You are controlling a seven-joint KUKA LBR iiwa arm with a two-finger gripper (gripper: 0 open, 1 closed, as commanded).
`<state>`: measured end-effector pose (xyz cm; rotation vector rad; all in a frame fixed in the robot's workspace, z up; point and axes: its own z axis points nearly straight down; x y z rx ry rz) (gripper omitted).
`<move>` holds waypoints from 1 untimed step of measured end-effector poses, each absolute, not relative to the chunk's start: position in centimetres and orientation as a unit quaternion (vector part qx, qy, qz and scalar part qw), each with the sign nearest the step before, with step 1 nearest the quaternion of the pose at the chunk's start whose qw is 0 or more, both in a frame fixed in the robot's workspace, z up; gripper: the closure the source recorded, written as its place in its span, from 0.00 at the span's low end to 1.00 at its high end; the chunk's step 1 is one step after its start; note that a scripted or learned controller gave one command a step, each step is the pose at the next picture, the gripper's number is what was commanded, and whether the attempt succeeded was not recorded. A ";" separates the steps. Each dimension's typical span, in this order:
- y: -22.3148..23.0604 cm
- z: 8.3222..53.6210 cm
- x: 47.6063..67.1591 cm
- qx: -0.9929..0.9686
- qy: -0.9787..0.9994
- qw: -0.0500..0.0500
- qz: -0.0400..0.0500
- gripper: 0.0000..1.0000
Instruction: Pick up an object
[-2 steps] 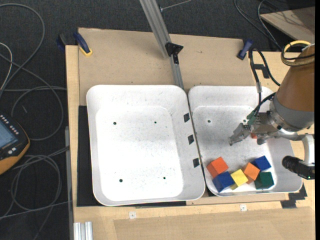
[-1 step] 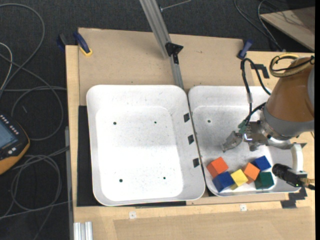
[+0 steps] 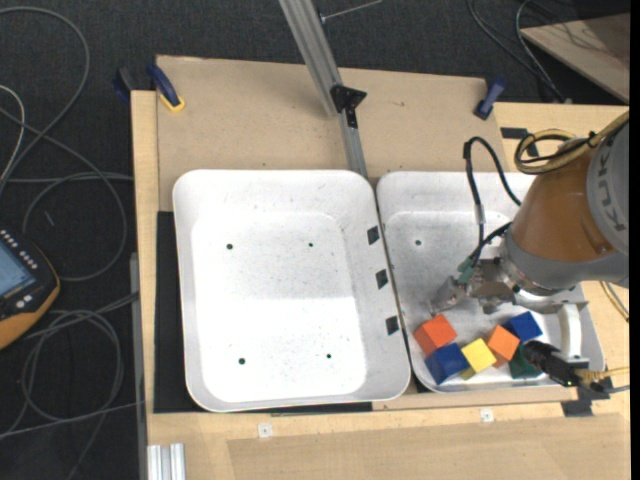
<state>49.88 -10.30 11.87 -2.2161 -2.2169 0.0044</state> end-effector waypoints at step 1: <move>-10.3 13.2 50.1 -0.707 -0.707 0.000 -0.001 1.00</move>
